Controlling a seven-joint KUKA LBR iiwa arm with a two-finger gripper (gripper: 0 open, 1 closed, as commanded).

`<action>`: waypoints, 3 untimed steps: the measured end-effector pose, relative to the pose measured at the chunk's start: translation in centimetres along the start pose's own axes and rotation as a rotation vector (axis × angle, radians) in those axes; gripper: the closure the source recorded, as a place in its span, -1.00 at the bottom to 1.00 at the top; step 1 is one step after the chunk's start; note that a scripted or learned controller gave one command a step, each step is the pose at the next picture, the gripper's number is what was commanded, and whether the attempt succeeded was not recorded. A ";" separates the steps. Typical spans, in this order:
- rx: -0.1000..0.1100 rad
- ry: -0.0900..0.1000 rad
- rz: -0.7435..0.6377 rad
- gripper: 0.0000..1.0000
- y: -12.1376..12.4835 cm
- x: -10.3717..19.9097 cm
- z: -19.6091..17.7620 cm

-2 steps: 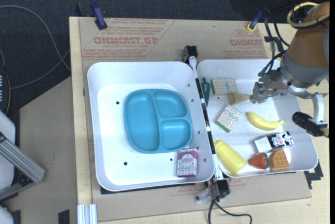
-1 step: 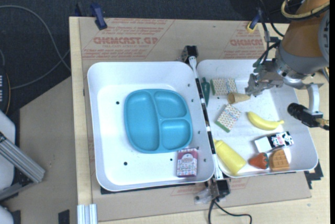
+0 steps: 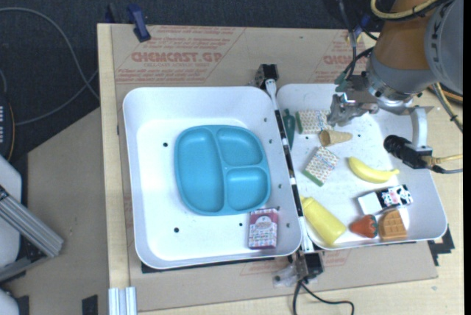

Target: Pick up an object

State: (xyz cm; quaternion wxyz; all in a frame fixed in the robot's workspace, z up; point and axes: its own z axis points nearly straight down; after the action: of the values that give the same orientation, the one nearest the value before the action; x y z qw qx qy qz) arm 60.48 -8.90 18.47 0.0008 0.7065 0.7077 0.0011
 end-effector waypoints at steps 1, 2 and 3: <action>0.005 -0.001 0.002 1.00 -1.5 -4.1 3.0; 0.001 -0.002 0.002 1.00 0.5 -5.5 3.9; 0.003 0.000 0.000 1.00 -1.0 -3.7 1.7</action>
State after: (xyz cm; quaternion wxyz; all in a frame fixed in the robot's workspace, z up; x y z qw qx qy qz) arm 59.48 -12.62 16.81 -0.0006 0.7066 0.7076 0.0000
